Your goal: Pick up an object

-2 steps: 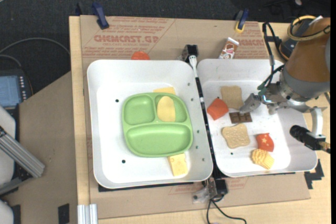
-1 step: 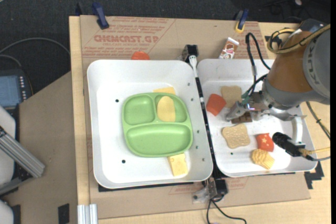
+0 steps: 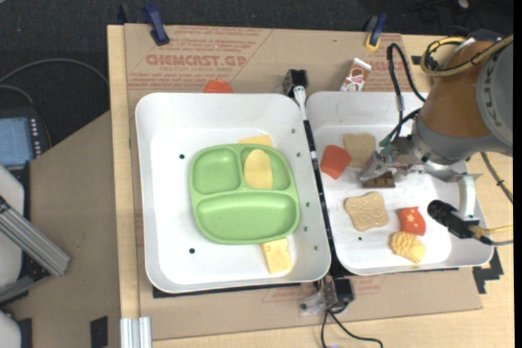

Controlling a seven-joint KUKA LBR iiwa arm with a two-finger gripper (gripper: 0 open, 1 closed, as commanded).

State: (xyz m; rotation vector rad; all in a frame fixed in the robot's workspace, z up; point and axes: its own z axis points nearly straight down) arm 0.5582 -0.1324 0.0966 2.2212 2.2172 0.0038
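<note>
Jaws are down low in the right bin [image 3: 351, 250], toward its middle, and from this height I cannot tell whether they're apart or together; nothing is plainly seen between them. The arm [image 3: 458, 116] comes in over the bin's right side. Candidates all around: the cracker [image 3: 359, 147] lies just left of the jaws toward the far wall, and the red block [image 3: 334, 161] is beside it, close to the left wall. The toast [image 3: 367, 212] lies flat just nearer the camera than the jaws. Right of the toast is a red wedge [image 3: 412, 220], and a yellow crinkle piece [image 3: 407, 246] is by the near rim. Over in the left bin [image 3: 163, 216], a green plate [image 3: 241, 218] sits in the middle with a yellow piece [image 3: 258, 169] in its upper right compartment. A yellow slab [image 3: 277, 257] pokes out at the plate's near edge. A small carton [image 3: 356, 76] rests on the bench [image 3: 204, 61] beyond the right bin.
</note>
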